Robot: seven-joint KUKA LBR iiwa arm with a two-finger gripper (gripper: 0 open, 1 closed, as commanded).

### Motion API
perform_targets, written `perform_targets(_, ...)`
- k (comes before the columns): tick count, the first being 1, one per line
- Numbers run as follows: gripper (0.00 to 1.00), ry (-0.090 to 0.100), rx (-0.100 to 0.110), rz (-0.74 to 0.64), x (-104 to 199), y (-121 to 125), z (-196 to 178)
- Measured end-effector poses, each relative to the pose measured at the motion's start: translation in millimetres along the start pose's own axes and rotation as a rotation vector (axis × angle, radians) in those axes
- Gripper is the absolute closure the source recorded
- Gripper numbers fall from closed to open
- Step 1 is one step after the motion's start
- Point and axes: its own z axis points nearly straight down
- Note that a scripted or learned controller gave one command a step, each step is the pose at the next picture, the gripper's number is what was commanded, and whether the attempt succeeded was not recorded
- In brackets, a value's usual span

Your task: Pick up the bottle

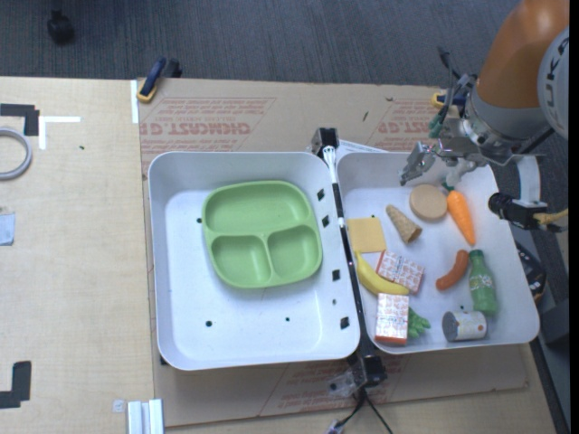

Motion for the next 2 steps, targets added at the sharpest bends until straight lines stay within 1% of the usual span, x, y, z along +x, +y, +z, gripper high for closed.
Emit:
perform_targets(1, 1.00, -0.001, 0.000, -0.002, 0, 0, -9)
perform_targets(2, 1.00, 0.000, 0.000, 0.220, 19, -62, -23)
